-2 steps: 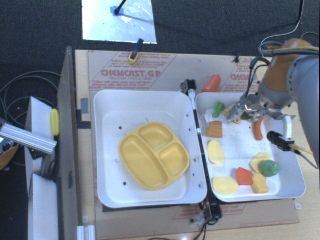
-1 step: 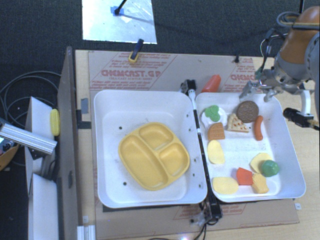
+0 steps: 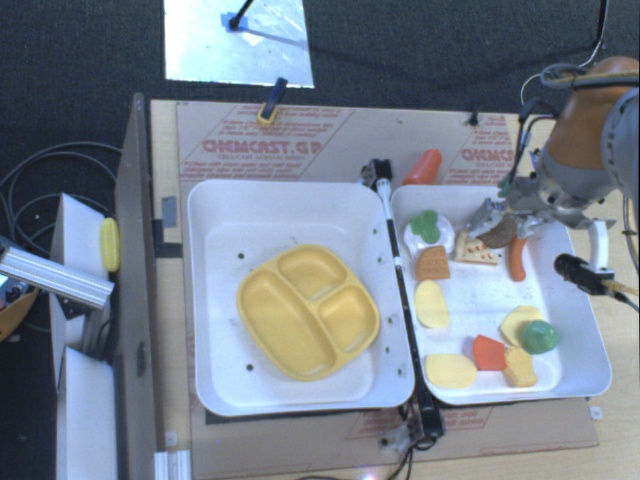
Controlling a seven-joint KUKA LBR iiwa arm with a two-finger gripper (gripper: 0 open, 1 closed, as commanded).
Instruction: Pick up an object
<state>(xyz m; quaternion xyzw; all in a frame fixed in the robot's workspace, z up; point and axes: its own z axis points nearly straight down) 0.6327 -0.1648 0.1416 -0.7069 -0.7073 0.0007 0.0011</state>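
The gripper (image 3: pixel 497 220) hangs low over the upper part of the right bin (image 3: pixel 578 313), just above a cracker-like wedge (image 3: pixel 478 252); whether it is released or clenched cannot be told. A red sausage (image 3: pixel 516 259) lies just right of the wedge. The left bin (image 3: pixel 215 268) holds a yellow divided plate (image 3: pixel 307 310).

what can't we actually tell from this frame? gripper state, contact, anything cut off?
- Gripper, camera view: fingers too small and blurred against the wrist to read as open or shut, or as touching anything.
- Cracker-like piece: partly under the gripper; contact unclear.
- Arm: cut off by the right edge.
- Orange item behind the right bin: lower end hidden by the bin rim.
- Yellow divided plate in the left bin: fully readable.
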